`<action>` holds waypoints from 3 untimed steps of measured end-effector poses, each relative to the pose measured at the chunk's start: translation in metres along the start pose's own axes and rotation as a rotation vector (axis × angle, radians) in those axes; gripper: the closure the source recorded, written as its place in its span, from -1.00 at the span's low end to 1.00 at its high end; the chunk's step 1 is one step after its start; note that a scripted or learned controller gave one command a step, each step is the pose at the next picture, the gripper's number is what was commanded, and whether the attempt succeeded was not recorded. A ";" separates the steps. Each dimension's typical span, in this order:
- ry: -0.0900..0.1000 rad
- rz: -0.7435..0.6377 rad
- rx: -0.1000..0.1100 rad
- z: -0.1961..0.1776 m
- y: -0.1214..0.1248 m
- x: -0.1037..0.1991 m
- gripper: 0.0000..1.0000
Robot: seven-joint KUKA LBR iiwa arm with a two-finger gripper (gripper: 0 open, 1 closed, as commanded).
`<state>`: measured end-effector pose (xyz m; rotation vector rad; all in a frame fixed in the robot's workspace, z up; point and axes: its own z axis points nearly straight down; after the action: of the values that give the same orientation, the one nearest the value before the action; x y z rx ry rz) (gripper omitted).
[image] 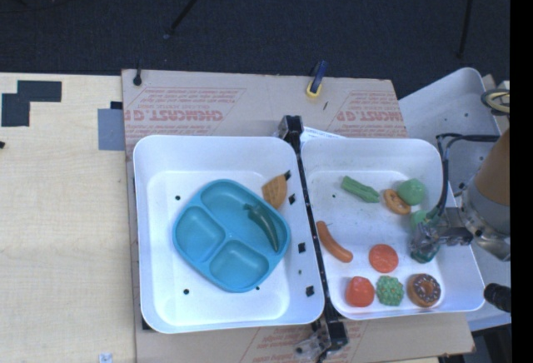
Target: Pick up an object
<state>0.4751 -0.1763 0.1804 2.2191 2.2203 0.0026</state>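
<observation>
Claw [425, 246] sits low in the right-hand shallow white bin [372, 151], near that bin's right wall, about midway along it. The dark fingers blur into each other and into something greenish at their tips, so I cannot tell whether they are spread, closed or pinching anything.

Candidates for the pick all lie loose on this bin's floor, likely so that any one can be reached from above:
- round green plastic vegetable [410, 190], just beyond the claw
- orange-and-yellow toy piece [396, 201], touching it
- long green pod-shaped toy [359, 188], toward the far wall
- orange sausage-shaped toy [333, 242]
- red disc [383, 257], just beside the claw
- along the near wall: red tomato-like toy [360, 291], green knobbly toy [389, 290], brown doughnut [424, 290]

Left-hand bin [158, 270] holds a blue divided plastic plate [218, 236] bearing a dark green pod [265, 224]; a tan toy [275, 191] lies at the plate's far edge.

The arm is cut off at the desk's right edge.
</observation>
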 end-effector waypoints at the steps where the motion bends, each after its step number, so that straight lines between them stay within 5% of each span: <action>1: 0.000 0.000 0.000 -0.050 0.001 -0.001 1.00; 3: 0.004 -0.004 0.007 -0.045 0.030 0.095 1.00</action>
<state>0.5050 -0.0809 0.2258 2.2203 2.2300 -0.0017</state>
